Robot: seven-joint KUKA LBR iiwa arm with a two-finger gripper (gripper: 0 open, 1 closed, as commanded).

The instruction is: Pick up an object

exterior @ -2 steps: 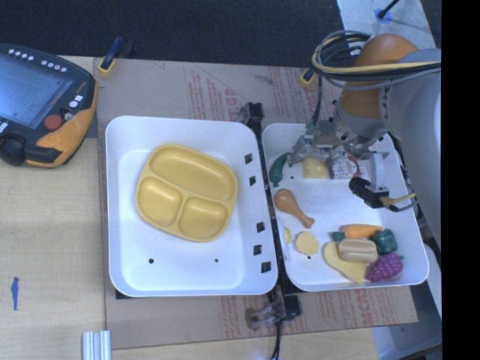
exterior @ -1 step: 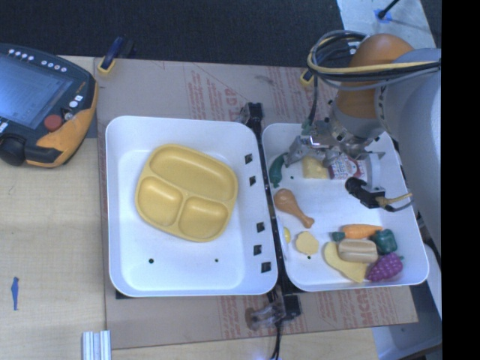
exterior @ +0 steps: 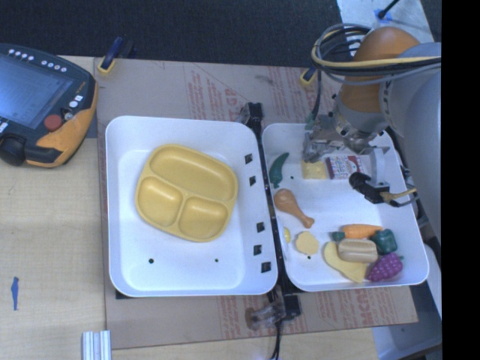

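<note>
Camera view, looking down at a slant, puts my gripper (exterior: 327, 150) low over the back of the right bin (exterior: 405, 276), with my wrist crowding the spot from above. Whether the gripper is released or clenched I cannot tell, since my own hardware hides its tip, and I see nothing held in it.

Just below it lie a pale yellow block (exterior: 315, 171) and, touching that block on its right, a red-and-white packet (exterior: 343, 166). These two are the nearest pieces, so I judge one of them to be my target. Because they sit so close together, a grasp on one could nudge the other.

A green pepper (exterior: 278, 167) lies beside the bin's left wall, and a toy drumstick (exterior: 292, 207) sits out in the open middle, well apart from its neighbours. A carrot (exterior: 360, 231), a bread roll (exterior: 357, 250), a banana (exterior: 339, 263) and purple grapes (exterior: 384, 267) are heaped in the front corner, touching one another, which makes them awkward picks.

In the left bin (exterior: 120, 201) lies a yellow divided plate (exterior: 186, 192), flat and face up. A teach pendant (exterior: 41, 115) rests on the surface beyond it, out of my way.
</note>
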